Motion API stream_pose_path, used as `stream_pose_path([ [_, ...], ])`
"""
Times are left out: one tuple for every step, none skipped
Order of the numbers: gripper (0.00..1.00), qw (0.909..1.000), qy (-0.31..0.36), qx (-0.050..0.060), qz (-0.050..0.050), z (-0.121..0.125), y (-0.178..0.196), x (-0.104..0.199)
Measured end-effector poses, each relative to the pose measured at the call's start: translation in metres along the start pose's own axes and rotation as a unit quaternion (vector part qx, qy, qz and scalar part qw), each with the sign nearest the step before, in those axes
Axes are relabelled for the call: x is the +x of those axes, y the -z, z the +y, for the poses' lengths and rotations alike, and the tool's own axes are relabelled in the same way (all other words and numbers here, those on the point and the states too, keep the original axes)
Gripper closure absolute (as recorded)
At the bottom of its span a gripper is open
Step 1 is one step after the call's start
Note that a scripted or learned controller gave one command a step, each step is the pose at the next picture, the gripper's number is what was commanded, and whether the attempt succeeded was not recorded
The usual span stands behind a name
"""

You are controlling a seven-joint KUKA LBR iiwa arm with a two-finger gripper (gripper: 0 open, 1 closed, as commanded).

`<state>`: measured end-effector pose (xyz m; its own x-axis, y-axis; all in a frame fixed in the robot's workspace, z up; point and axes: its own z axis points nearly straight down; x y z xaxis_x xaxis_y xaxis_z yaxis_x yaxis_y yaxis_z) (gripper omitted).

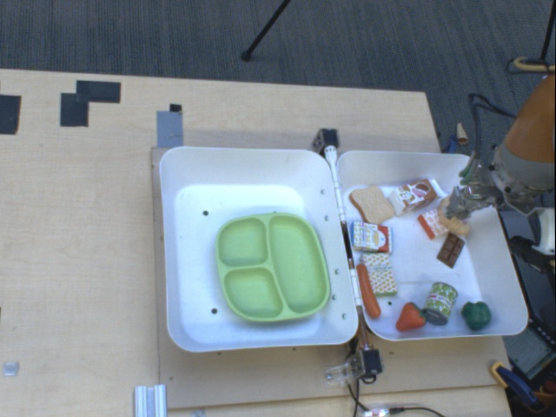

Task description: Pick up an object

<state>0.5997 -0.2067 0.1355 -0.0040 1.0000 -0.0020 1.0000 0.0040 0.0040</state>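
Camera view takes in a light wooden bench (pixel 87 250) bearing two shallow white bins side by side. Left bin (pixel 187 320) holds a green divided tray (pixel 274 268) near its centre, all three compartments bare. Right bin (pixel 504 307) holds the loose items. Arm (pixel 534 137) reaches in over that bin's far right corner.

Bread slice (pixel 373 204) lies toward the far left of the right bin, with a printed packet (pixel 415 195) just beside it. Two small patterned packs (pixel 375 256) sit along the left wall, an orange carrot (pixel 369 292) below them. Brown chocolate bar (pixel 450 250) lies mid-bin. Along the near edge sit a red pepper (pixel 410 318), a small can (pixel 441 302) and a green piece (pixel 475 314).

Gripper (pixel 459 200) hangs low beside a small tan piece (pixel 453 224) and a red-orange item (pixel 429 225). Finger state cannot be told, nor contact with either.

Assessment: no object appears lifted; grasp and lift remain outstanding. Likely target is the tan piece.
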Motion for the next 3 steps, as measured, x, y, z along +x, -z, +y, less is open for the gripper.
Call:
stream_pose_path([
  [0.0, 1.0, 0.001, 0.0, 0.001, 0.0, 0.0, 0.001],
  [0.0, 1.0, -0.001, 0.0, 0.001, -0.073, -0.049, 0.033],
  [1.0, 1.0, 0.0, -0.003, 0.0, -0.071, -0.037, 0.034],
])
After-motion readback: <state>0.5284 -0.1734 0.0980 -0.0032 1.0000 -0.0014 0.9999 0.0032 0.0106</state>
